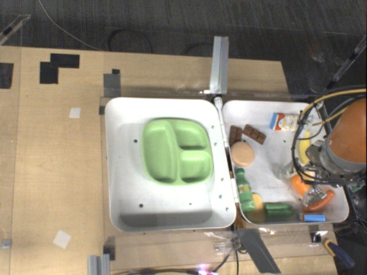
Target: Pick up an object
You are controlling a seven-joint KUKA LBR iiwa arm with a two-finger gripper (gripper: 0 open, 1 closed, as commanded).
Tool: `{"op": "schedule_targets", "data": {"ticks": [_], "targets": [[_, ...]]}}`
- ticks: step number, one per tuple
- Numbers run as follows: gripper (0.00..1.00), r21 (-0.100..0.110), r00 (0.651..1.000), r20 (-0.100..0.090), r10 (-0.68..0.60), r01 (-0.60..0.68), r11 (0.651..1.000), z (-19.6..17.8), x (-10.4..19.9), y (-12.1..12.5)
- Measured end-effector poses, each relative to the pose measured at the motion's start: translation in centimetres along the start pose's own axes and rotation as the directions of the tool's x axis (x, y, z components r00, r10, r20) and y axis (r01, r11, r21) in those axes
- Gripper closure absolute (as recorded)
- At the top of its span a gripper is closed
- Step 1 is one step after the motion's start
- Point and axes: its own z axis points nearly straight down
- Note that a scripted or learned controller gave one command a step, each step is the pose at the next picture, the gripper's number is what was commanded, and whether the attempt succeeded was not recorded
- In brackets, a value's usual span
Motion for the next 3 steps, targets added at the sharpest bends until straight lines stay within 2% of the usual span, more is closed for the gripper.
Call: {"op": "schedule_targets", "data": {"ticks": [1, 2, 3], "targets": [[1.00, 0.002, 1.000, 0.009, 0.002, -0.002, 1.000, -1.0, -0.5, 0.0], [1.00, -0.012, 1.000, -0.003, 0.007, -0.007, 1.000, -13.7, -6.6, 3.8], [1.00, -0.021, 0.999, -0.010, -0.044, 0.044, 0.999, -9.7, -10.9, -5.7]]}}
